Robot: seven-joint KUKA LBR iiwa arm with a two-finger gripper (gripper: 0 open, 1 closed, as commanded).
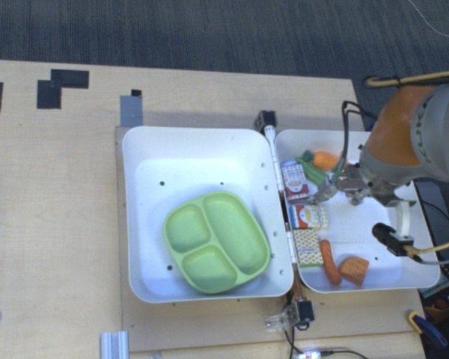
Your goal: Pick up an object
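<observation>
Tool: the tool (337,184) hangs low over the right bin (415,279), near its left side; its metal tip is small and partly blurred, so whether it is open or closed cannot be told, and nothing is seen held in it.
Arm: the grey arm (434,137) with its orange band (393,129) reaches in from the right above the right bin.
Nearest things: a carrot-like toy with an orange body and green top (318,163) lies just up and left of the tool; a red-and-white packet (295,182) lies just to its left.
Other contents: along the bin's left wall lie a second printed packet (307,217) and a yellowish checked one (307,247); an orange sausage-shaped piece (329,262) and an orange block (354,269) sit near the front.
Left bin: the left bin (146,200) holds a green divided plate (217,241).
Surface: both bins rest on the pale wooden surface (52,223).
</observation>
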